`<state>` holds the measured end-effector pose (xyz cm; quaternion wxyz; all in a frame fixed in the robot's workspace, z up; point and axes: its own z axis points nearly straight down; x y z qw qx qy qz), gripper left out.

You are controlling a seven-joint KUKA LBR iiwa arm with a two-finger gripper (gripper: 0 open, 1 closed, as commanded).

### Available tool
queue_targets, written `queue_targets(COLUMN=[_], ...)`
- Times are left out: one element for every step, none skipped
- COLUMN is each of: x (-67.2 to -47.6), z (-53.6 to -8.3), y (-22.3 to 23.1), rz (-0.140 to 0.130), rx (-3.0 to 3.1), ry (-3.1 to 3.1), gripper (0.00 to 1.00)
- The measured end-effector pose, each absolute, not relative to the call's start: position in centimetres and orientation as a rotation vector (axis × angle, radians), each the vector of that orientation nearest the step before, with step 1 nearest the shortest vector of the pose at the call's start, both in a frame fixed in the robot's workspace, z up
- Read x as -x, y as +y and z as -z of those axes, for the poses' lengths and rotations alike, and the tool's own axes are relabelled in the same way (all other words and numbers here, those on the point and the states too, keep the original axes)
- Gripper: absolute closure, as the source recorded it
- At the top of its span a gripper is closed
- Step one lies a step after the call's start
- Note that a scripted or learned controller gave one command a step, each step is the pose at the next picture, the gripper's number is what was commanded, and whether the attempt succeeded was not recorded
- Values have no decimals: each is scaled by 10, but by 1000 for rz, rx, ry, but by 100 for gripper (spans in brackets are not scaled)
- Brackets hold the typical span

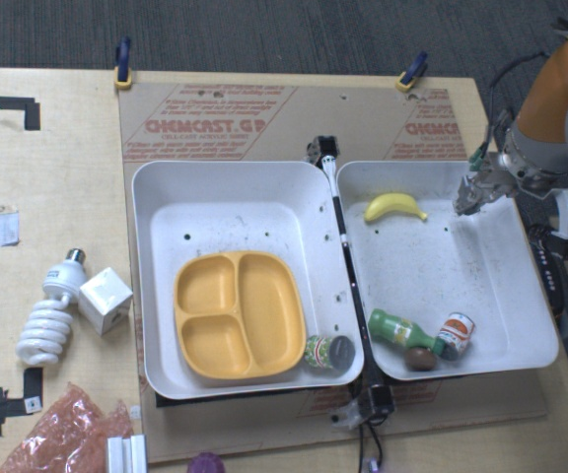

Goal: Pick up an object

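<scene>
A yellow banana [394, 207] lies near the back wall of the right bin [521, 264]. A green bottle [398, 329], a small brown item [421, 360] and a red-and-white can [456, 332] lie together at that bin's front. A yellow divided plate [239, 313] fills much of the left bin [156, 264], with a small jar [327, 353] at its front right corner. My gripper [466, 201] hangs over the right bin's back right corner, to the right of the banana, with nothing visibly held.
Left of the bins on the bench lie a spiral light bulb [49, 313], a white cube [106, 300] and a pink mesh bag [62, 432]. Clamps [123, 64] hold the cardboard sheet at the back. A black bracket [324, 151] sits between the bins.
</scene>
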<state>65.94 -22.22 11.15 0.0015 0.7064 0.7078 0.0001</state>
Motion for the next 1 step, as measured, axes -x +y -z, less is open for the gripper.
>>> queue_targets(x=[-659], z=[-112], y=[-222], rz=[0], rx=[-2217], ry=[2221], gripper=[0])
